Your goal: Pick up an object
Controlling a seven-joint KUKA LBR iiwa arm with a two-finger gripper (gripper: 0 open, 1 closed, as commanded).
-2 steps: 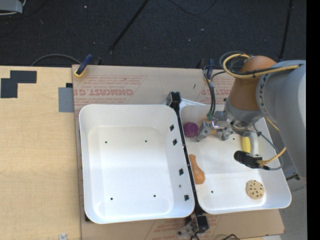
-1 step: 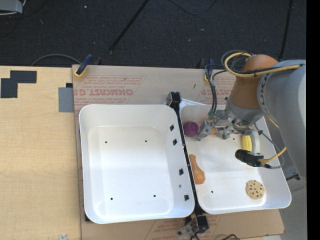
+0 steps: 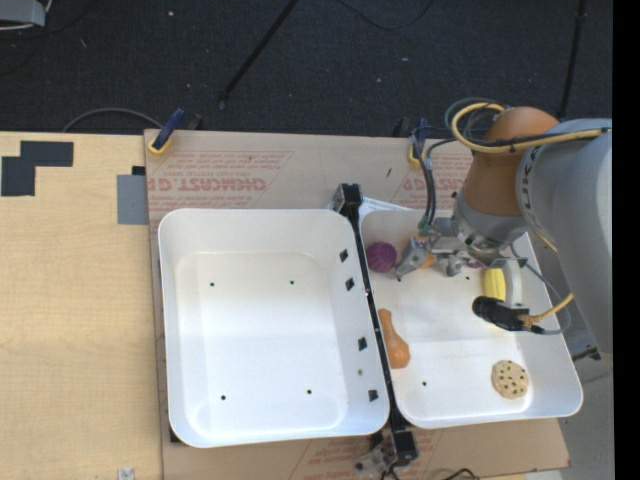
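A round purple ball (image 3: 381,256), a smooth orange gourd shape (image 3: 393,339), a yellow piece (image 3: 493,283) and a dotted cookie (image 3: 509,378) lie in the right bin (image 3: 545,408). The gripper (image 3: 432,256) hangs beside the ball; its opening I cannot tell.

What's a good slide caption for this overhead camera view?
KUKA arm's gripper reaches into the right bin beside a purple ball, with an orange object and a cookie nearby.

My way across the right bin (image 3: 560,400) is open mid-floor, with purple ball (image 3: 381,257), orange piece (image 3: 394,343) and cookie (image 3: 509,379) crowding the edges.
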